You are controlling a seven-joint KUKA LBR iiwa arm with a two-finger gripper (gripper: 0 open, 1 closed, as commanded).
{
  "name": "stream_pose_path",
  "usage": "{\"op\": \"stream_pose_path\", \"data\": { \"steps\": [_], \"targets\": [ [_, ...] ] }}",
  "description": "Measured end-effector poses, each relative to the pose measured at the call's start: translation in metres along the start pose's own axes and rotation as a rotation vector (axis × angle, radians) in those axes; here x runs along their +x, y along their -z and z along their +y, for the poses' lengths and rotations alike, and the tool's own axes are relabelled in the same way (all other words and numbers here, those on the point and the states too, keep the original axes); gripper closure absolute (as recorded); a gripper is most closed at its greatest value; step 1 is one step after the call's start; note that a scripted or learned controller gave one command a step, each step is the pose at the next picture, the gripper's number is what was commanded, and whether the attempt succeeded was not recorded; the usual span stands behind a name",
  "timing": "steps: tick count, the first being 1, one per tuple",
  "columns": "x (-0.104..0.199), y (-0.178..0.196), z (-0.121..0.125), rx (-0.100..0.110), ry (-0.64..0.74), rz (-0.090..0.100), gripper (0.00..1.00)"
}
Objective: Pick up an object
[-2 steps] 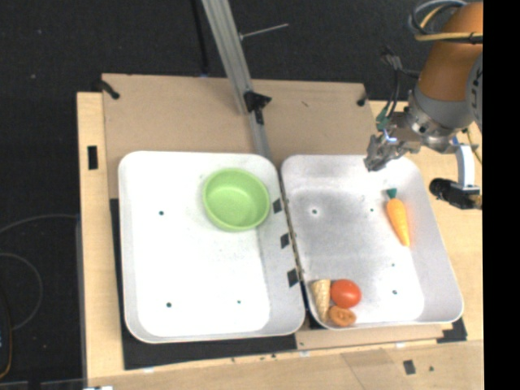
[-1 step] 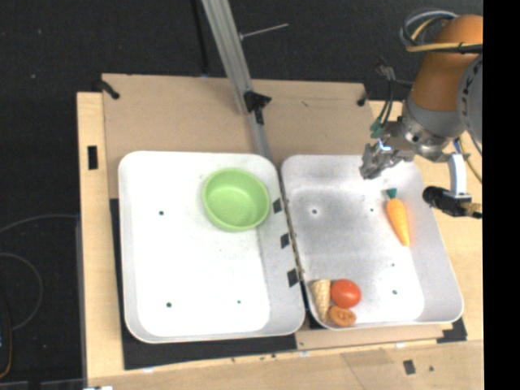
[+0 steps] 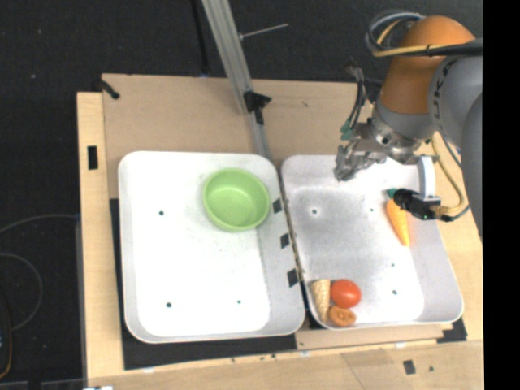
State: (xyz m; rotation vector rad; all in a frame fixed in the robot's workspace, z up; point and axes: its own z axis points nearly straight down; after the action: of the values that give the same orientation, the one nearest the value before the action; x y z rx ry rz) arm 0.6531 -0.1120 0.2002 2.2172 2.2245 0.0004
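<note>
Objects: carrot [image 3: 397,222] near right bin's right wall; tomato [image 3: 346,292], cone-shaped piece [image 3: 322,296] and small orange piece [image 3: 342,317] crowd its near-left corner.
Desk [image 3: 162,120]: two white bins touching.
Left bin [image 3: 146,258]: green bowl [image 3: 236,200] near far right; wide bare floor.
Right bin [image 3: 357,234]: bare middle.
Claw [image 3: 348,167]: above far edge, holding nothing; opening cannot be told.

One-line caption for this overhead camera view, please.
Pincer hovers over right bin's far edge; carrot, tomato inside, green bowl in left bin.
</note>
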Motion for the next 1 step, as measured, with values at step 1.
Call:
{"op": "stream_pose_path", "data": {
  "steps": [1],
  "targets": [
    [0.0534,0.0164,-0.0048,0.000,0.004,0.003,1.00]
  ]
}}
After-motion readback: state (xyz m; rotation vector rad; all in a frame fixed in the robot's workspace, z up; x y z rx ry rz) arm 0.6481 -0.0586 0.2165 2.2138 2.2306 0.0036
